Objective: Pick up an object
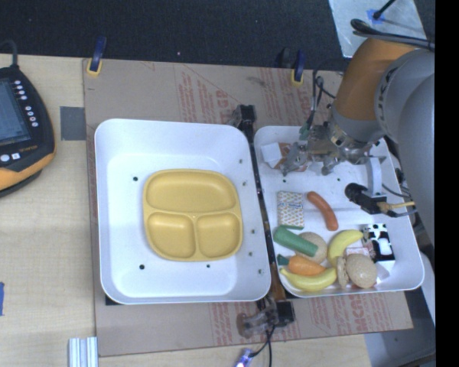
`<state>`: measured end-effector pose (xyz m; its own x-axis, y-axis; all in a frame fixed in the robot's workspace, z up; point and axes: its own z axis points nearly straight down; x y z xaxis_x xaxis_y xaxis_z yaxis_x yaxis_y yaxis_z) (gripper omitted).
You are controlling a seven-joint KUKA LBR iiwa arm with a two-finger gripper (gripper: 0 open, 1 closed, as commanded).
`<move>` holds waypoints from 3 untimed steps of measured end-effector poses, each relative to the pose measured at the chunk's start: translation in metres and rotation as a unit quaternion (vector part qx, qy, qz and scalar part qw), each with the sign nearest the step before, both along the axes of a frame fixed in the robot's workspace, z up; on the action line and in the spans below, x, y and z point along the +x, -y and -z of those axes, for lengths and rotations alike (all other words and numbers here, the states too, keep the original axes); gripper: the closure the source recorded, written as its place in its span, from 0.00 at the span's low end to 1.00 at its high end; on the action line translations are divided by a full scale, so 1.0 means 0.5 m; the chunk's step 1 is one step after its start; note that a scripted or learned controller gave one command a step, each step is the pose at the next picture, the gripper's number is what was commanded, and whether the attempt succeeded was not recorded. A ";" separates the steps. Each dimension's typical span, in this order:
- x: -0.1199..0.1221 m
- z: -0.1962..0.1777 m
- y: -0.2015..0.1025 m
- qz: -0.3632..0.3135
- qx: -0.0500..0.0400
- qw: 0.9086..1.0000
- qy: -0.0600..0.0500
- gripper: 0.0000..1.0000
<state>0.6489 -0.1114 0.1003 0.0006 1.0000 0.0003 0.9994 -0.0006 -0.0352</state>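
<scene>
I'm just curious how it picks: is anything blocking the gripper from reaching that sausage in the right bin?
Nothing visible does. The gripper sits near the back of the right bin, and bare white floor lies between it and the sausage. The waffle lies beside the sausage, apart from it.

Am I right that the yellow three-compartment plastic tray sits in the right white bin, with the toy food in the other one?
Not quite: the camera view shows the yellow three-compartment plastic tray in the left white bin; the toy food lies in the right white bin.

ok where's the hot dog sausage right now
In the right bin, around its middle, the sausage lies slanted just right of the checkered cracker, above the bananas.
</scene>
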 end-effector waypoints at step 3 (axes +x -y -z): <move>0.005 0.015 -0.015 -0.002 -0.001 1.000 0.005 0.00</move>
